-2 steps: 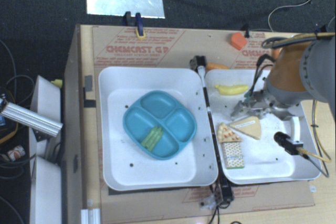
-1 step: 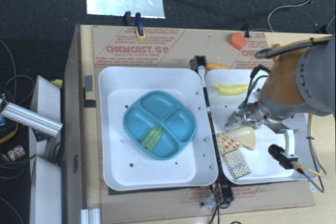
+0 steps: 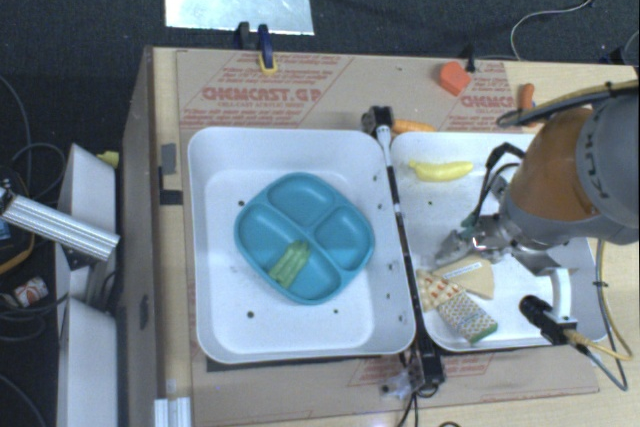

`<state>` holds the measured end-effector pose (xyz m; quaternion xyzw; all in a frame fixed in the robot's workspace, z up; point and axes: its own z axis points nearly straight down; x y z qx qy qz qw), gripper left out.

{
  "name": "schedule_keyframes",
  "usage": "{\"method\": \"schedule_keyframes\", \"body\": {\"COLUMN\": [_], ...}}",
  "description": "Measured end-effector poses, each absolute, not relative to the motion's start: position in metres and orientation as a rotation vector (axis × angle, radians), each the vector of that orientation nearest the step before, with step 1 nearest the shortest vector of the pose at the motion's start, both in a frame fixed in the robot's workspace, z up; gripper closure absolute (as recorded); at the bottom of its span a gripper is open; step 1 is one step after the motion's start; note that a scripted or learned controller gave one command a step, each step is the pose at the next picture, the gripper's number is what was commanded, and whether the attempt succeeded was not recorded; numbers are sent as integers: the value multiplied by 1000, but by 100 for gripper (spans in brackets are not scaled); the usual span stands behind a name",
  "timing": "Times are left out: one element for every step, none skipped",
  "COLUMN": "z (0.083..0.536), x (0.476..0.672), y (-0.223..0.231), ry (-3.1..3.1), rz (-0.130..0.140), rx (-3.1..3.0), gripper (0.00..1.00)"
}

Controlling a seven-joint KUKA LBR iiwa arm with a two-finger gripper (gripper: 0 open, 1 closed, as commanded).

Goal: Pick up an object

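The right bin [image 3: 420,205] holds a yellow banana [image 3: 440,171] near its far wall. A pale tan wedge [image 3: 480,281], a waffle-patterned piece [image 3: 434,291] and a speckled block [image 3: 468,318] lie at its near side. My gripper [image 3: 466,243] hangs low over the middle of this bin, just above the tan wedge and below the banana. Nothing is visibly held. In the left bin [image 3: 225,315], a blue divided plate [image 3: 330,215] carries a green piece [image 3: 290,263] in its near compartment.
An orange block [image 3: 453,77] sits on the bench behind the bins. A small orange carrot-like piece [image 3: 412,126] rests at the right bin's far rim. The arm covers the right bin's right side. A divider rail [image 3: 398,215] separates the bins.
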<state>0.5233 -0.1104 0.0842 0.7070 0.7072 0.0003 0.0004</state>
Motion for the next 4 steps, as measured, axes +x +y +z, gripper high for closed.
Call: {"method": "schedule_keyframes", "body": {"z": [84, 122, 84, 85], "x": [503, 577, 634, 607], "y": [-111, -144, -195, -207], "ry": [2221, 2222, 2224, 2221], "rz": [0, 3, 0, 1], "rx": [2220, 2215, 2217, 2218], "gripper": [0, 0, 0, 0]}}
